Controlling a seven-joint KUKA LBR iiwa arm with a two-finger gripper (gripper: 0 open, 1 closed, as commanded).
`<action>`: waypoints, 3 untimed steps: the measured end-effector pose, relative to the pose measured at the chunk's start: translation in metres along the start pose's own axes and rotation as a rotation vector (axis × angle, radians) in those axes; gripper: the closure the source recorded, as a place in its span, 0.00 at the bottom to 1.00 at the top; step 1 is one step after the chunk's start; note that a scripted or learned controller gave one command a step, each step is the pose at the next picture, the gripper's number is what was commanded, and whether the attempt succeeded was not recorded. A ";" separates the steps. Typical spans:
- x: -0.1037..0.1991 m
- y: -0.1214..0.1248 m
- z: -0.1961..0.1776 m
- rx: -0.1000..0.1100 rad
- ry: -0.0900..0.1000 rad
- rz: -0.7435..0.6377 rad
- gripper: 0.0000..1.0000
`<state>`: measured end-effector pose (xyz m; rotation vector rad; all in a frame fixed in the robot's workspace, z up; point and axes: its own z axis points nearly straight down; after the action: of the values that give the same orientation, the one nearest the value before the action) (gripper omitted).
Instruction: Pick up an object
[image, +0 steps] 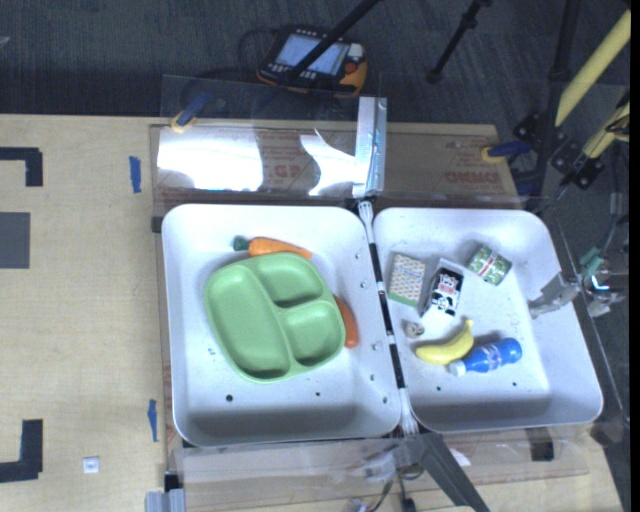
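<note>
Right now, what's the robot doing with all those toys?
Nothing is being held yet. The gripper sits at the right edge of the right bin, away from the banana, blue bottle and small packets. The left bin holds a green divided plate with a carrot beside it.

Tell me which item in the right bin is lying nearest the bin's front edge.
The blue bottle, lying on its side beside the yellow banana; the cards and green-white packet sit farther back.

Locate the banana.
The banana lies in the right bin, toward its front, just left of the blue bottle and below the black-and-white card.
</note>
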<state>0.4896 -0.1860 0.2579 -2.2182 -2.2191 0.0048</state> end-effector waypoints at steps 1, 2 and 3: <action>0.037 -0.001 0.152 -0.007 0.000 -0.148 0.00; 0.026 0.017 0.171 -0.004 0.001 -0.224 0.00; 0.050 -0.006 0.172 -0.015 -0.004 -0.127 0.00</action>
<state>0.4829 -0.1358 0.0863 -2.0814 -2.3660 -0.0080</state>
